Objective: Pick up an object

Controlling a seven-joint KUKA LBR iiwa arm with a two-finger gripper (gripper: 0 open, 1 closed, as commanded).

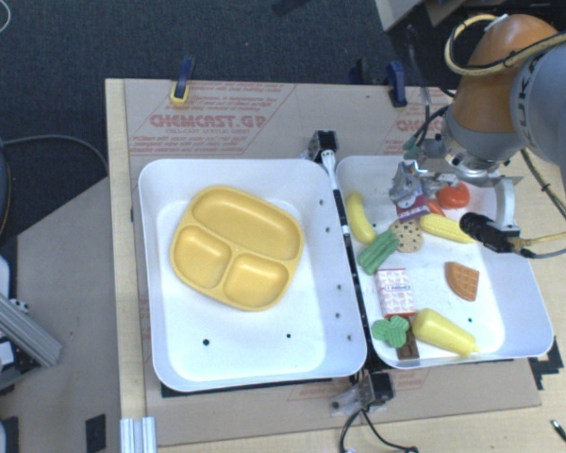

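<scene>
My gripper hangs low over the back of the right bin, just behind a round speckled cookie. A small dark red shape sits right under the gripper, and I cannot make out what it is. Close by lie a red tomato, a yellow corn cob, a yellow banana and a green pickle. Nearer the front are an orange bread slice, a pink and white packet, a green broccoli piece, a yellow pepper and a brown bar.
The left bin holds a yellow divided plate. A black-hinged divider runs between the two bins. The arm comes in from the upper right above the right bin's back corner.
</scene>
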